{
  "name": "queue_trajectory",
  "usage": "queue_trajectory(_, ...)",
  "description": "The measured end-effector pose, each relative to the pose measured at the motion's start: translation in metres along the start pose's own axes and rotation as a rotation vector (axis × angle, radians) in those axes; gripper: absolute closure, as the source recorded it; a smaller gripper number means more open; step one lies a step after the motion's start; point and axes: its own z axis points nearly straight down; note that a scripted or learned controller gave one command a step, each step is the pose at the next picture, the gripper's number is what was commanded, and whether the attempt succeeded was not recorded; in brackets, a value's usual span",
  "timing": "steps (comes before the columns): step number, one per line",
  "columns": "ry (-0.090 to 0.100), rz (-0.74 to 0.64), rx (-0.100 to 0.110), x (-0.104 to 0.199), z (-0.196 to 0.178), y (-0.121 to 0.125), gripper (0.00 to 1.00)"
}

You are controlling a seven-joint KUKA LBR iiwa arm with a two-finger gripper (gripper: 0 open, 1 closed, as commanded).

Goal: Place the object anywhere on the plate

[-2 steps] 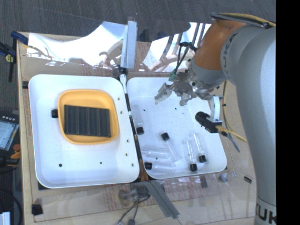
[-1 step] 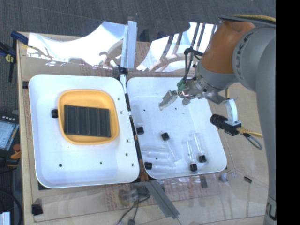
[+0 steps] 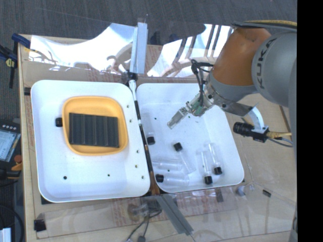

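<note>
**Tubes still in the right bin, plate not yet served**

The objects to be moved look like several clear tubes with black caps (image 3: 211, 171), lying loose in the lower part of the right bin (image 3: 151, 97); a small black cap (image 3: 177, 146) sits apart from them nearer the middle. None of them is on the yellow plate (image 3: 75, 106), which rests in the left bin (image 3: 43, 135) with a dark ribbed insert (image 3: 94, 129) at its centre.

The gripper (image 3: 174, 121) hangs over the upper middle of the right bin, pointing down and left, well apart from the tubes. Whether its jaws are spread or pressed together I cannot tell at this size, and nothing is visibly between them.

As I judge it, the task is at its start: a tube has to be picked up, carried across the divider and set on the plate.
</note>
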Motion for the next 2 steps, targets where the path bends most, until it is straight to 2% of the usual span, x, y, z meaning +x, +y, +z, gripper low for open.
queue_trajectory(1, -0.001, -0.302, -0.001, -0.001, 0.003, -0.03, 0.0)
queue_trajectory(2, -0.003, -0.583, -0.002, -0.019, 0.017, -0.052, 0.0)
